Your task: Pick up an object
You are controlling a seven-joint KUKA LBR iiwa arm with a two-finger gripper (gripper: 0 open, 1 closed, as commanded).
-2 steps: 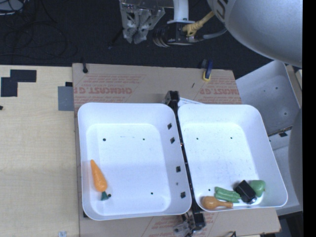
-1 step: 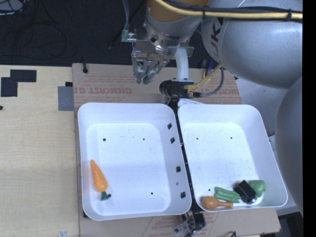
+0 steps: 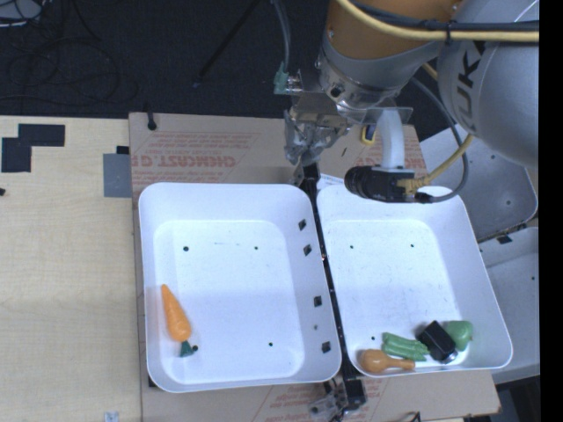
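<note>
Carrot [image 3: 175,315]: orange toy w/ green stub end, seen lying in left bin [image 3: 158,209], near its left wall, twd the near-left corner; tip pointing away from camera.
Pear-shaped item [image 3: 384,361]: orange-tan, seen in right bin [image 3: 475,262] at the near edge, stem end pointing right.
Green pods [image 3: 405,347]: laid just above the orange-tan item, touching or nearly so.
Black block [image 3: 436,340]: tilted, set betw. the pods and a green rounded item [image 3: 460,331] in the near-right corner; contact w/ both appears likely, not certain.
Gripper [image 3: 303,152]: seen raised above the far edge of the bins, over the seam betw. them, well apart from every object; nothing is seen held. How far it is open can't be told from this view.
Arm [image 3: 387,25]: grey w/ orange band, entering from upper right.
Worktop [image 3: 62,280]: light wood-tone, cardboard sheet [image 3: 220,152] laid under the bins.
</note>
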